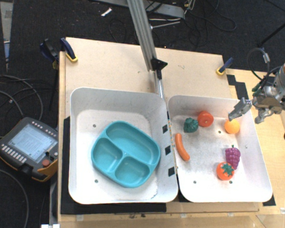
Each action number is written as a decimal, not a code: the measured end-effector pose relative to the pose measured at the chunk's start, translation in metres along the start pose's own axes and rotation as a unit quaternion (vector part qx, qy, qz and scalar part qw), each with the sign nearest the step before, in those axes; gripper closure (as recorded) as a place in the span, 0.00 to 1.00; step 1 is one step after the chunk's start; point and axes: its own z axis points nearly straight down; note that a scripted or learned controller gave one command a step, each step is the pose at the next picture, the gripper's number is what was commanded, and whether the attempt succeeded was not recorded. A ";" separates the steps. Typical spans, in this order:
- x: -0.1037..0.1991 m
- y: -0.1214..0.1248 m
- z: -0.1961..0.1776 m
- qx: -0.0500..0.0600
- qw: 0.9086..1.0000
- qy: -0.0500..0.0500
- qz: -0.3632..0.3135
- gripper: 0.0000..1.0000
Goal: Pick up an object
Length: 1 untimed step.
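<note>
The end effector (250,110) hangs over the far right edge of the right bin (260,165). Its two fingers are spread apart and pinch nothing. Just below the left finger sits an orange (232,126), close to the bin's right wall.

There is more toy food in this bin. A tomato (205,119) and a piece of broccoli (191,124) sit side by side near the far edge. A hot dog (181,147) lies by the left wall. Its long side slants, with one end toward the far left and the other toward the near right. Purple grapes (232,156) and a strawberry (225,171) sit near the right wall, the grapes just above the strawberry. The middle of the bin floor is open.

The left bin (84,107) holds a blue tray (125,154) with three parts. Both bins rest on the counter (112,65).
</note>
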 end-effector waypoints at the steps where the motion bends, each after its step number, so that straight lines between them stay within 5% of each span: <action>1: 0.000 0.000 0.000 0.000 1.000 0.000 0.000 0.00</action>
